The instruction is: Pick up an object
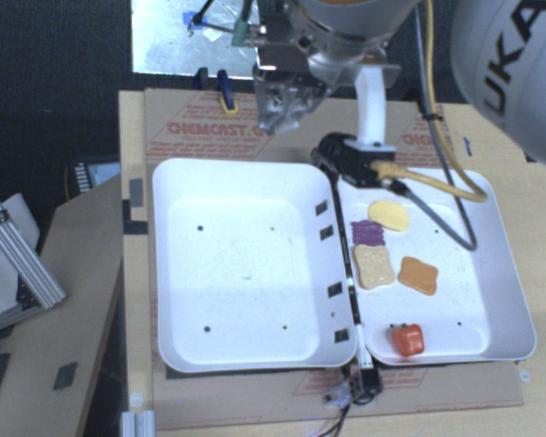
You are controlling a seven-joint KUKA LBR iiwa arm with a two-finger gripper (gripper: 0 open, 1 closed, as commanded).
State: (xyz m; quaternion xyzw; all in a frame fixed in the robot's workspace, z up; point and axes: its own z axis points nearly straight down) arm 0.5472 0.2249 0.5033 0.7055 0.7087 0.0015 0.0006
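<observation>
White plastic bins sit side by side on the desk, and all the pickable bits lie in the right bin (505,280), bunched toward its left wall, next to the divide with the left bin (177,244). A pale yellow piece (389,215) lies nearest the far edge, a purple piece (368,233) touching its near-left side, a tan slice (375,266) that looks like toast just below that, an orange slab (419,276) just beside the slice, and a red piece with a green top (407,339) apart from the rest, by the near edge.

From where I stand these look like toy food: light, stiff, probably smooth plastic, nothing that would break. The flat ones lie low against the bin floor, so closing on them means pinching across their narrow edges, and they could skid. The red piece stands taller and chunkier and has clear room around it; I'd judge it the easiest to take, squeezed across its middle.

The gripper (282,112) hangs high beyond the far edge of the bins, well apart from everything; I cannot tell how its jaws are set, and nothing shows between them.
</observation>
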